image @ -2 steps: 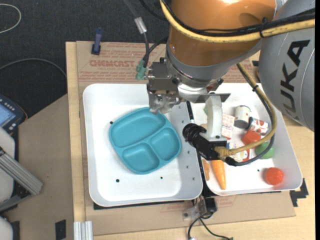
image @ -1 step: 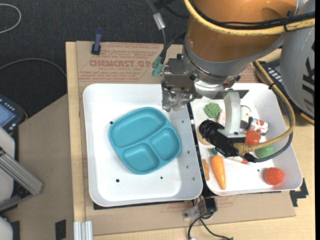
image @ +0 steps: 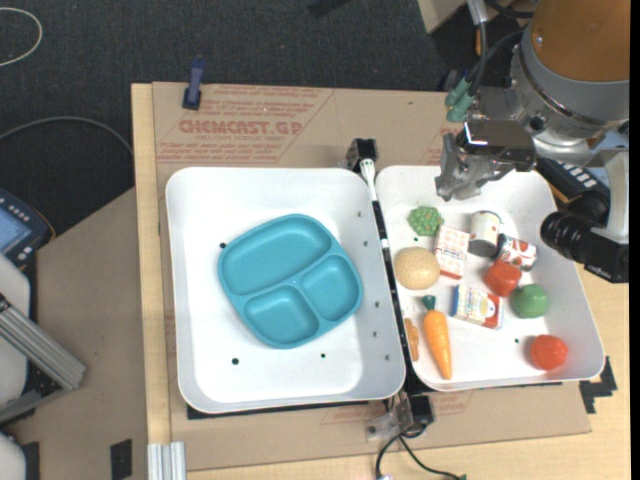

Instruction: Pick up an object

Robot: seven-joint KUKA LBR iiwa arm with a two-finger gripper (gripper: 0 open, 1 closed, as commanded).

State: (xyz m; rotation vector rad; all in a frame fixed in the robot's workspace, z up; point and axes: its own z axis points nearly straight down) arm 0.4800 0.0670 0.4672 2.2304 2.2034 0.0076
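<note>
My gripper hangs over the far left part of the right bin, above and just behind a green broccoli piece. Nothing shows between its fingers. Below it in the bin lie a beige bread roll, a small red-and-white carton, a can on its side, a carrot, a white juice box, a red tomato, a green ball and a red ball.
The left bin holds a blue divided plate. A black divider strip runs between the bins. A black camera body overhangs the right bin's right edge. The arm's bulk fills the upper right.
</note>
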